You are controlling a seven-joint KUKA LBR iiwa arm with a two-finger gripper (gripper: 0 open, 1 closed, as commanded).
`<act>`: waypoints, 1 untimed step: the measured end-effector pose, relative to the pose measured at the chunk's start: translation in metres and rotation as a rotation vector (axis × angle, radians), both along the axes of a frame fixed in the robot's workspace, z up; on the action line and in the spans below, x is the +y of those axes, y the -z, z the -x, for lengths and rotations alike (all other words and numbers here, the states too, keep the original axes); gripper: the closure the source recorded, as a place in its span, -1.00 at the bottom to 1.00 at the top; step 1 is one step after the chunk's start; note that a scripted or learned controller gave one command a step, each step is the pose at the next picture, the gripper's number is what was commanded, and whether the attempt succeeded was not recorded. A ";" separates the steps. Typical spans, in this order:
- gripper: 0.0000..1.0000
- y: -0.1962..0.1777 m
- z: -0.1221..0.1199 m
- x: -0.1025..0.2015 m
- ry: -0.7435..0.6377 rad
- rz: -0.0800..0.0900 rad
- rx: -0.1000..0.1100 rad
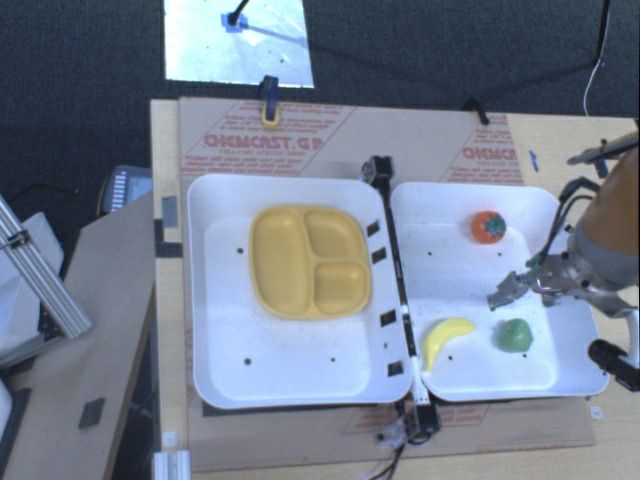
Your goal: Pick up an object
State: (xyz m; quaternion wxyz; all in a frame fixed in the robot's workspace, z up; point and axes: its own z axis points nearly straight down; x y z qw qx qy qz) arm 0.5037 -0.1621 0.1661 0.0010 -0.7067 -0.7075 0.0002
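Gripper [510, 290]: over the right bin [440, 373], nothing between its fingers as far as shows; whether open or closed cannot be told. Right bin holds a green fruit [515, 335] just below the gripper, a banana [445, 338] nearby, and a tomato [488, 227] at the far side. Left bin [220, 368]: yellow divided plate [308, 261].

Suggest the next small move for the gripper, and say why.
Probably shift the gripper slightly toward the green object and lower onto it. That is the nearest item in the right bin, with free space around it; the yellow banana and the orange-red tomato lie further off, and nothing shows between the fingers.
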 end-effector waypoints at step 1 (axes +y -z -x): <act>-1.00 0.043 -0.004 -0.001 0.000 0.000 0.000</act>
